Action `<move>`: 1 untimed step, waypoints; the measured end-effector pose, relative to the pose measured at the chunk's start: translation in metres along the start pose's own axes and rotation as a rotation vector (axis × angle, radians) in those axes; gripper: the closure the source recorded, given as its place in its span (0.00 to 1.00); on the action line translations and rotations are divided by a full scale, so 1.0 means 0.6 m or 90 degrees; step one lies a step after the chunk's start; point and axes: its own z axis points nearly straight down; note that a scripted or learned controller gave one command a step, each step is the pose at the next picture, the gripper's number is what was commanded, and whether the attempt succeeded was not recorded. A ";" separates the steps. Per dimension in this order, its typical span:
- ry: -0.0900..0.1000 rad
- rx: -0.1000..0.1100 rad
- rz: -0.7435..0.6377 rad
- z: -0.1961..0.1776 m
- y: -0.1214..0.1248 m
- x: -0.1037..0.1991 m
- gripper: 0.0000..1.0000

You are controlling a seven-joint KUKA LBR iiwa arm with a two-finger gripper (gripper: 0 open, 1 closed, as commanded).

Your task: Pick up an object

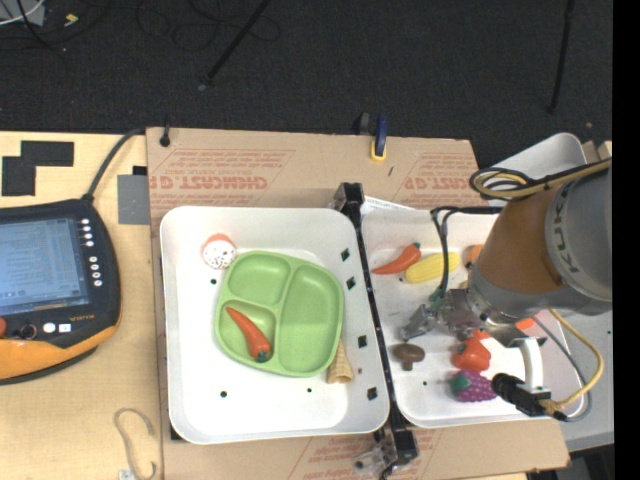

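My gripper [428,319] hangs low in the right bin [425,411], under the grey arm with its orange band [528,240]. Just below its tip lies a small brown piece [407,351]. To its right, close under the wrist, is a red toy [472,354], and purple grapes [474,388] lie nearer the front. Behind the gripper, an orange carrot [397,260] and a yellow corn cob [433,266] lie side by side. Nothing is visibly held.
In the left bin [190,368], a green divided plate [300,313] holds a red chili [250,334]. A white spotted ball [217,253] lies behind it and a cone [342,367] lies against the divider. A tablet [50,278] lies at the far left.
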 end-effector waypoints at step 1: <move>0.000 0.001 0.007 -0.017 -0.002 -0.007 1.00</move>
